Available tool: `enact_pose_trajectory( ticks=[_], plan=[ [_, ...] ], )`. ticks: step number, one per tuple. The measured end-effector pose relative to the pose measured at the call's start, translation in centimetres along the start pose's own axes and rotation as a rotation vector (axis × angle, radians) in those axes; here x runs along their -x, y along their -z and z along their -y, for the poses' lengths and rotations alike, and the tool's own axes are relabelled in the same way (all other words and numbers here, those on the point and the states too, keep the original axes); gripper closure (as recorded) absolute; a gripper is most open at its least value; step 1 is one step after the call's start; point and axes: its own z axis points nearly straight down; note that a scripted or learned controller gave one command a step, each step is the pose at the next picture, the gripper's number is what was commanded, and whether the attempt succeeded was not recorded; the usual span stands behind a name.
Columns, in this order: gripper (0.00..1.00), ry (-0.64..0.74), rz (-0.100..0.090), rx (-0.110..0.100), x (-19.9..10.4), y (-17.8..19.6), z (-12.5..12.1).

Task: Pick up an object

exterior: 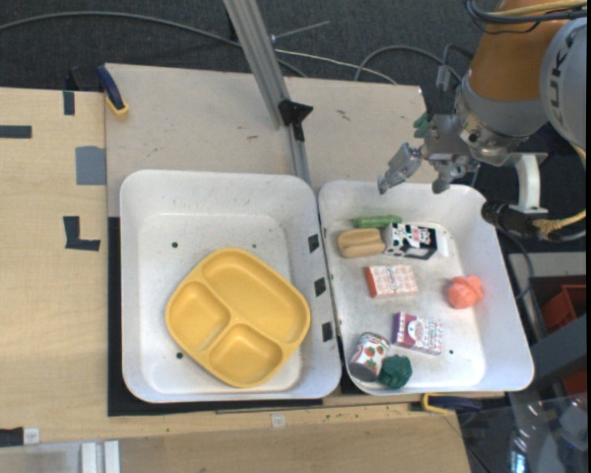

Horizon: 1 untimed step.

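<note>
Above the far rim of the right bin, we observed the gripper with its fingers spread apart and nothing between them. In that bin, we noted a tan bread roll touching a green item, a black-and-white carton just beside the roll, a red-and-white box, a pink ball, a purple-and-white box, a small patterned carton and a dark green object. In the left bin, we recorded a yellow divided tray. Both bins rested on the bench.
</note>
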Motion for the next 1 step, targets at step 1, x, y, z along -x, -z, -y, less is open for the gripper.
enact_pose_trajectory(
  ticks=[1],
  plan=[
    [0.0, 0.0, 0.0, 0.0, 0.0, 0.0, 0.0]
  ],
)
